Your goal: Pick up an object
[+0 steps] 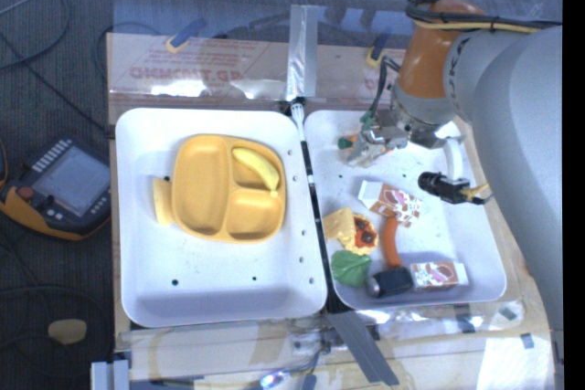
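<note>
1. The grey arm with an orange band [430, 59] reaches in from the right and covers the far right corner of the right shallow white bin [475, 242].
2. The left shallow white bin [146, 279] has bare floor along its near and left edges.
3. The right bin has open floor at its middle and along its right wall.
4. A yellow divided plastic tray [206, 187] sits mid left bin, with a yellow banana [258, 167] in its far right compartment.
5. The two-finger gripper [373, 140] is low at the right bin's far left. I cannot tell whether it is wide or narrow.
6. A red-and-white small carton [437, 273], black short cylinder [393, 281], orange stick [390, 242], green leafy piece [350, 266] and yellow wedge [340, 224] crowd the near edge, well apart from the gripper.
7. A small green-and-orange piece [347, 142] lies just beside the gripper, toward the dividing wall. It is too small to identify.
</note>
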